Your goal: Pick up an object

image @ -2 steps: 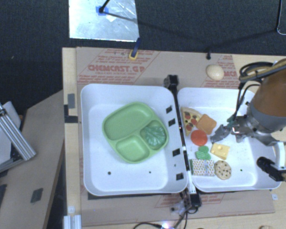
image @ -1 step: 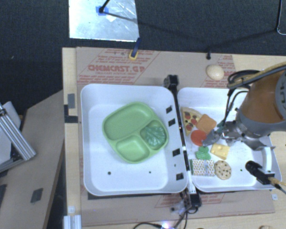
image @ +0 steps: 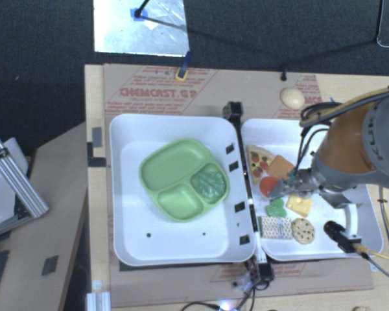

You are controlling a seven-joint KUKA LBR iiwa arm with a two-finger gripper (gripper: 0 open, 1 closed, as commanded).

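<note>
A: What is in the left bin [image: 126, 193]?

B: A green plate [image: 181, 177] with three compartments. It lies near the middle of the bin, a little turned. In the compartment on its right side there is a green leafy piece [image: 211, 181], like lettuce.

A: And the right bin [image: 376, 229]?

B: There are the small toy foods. A pizza slice [image: 259, 159] lies at the upper left, just beside an orange piece [image: 281, 167]. Below them is a red round piece [image: 268, 186], like a tomato, then a small green piece [image: 276, 207], a yellow cheese block [image: 299, 205], a speckled cracker [image: 275, 227] and a round brown cookie [image: 303, 230]. The cracker and the cookie are side by side at the front of the bin.

A: Where is the arm [image: 360, 144]?

B: It reaches in from the right, over the right bin. The claw [image: 294, 185] is low between the red piece and the cheese block — very close to both.

A: Is the claw spread or pressed together?

B: I cannot tell; the grey wrist hides it — I see no object between the fingers.

A: Anything outside the bins?

B: A beige egg shape [image: 292, 97] on the bench [image: 155, 89] behind the right bin, and a shiny sheet [image: 141, 18] on the dark floor further behind.
</note>
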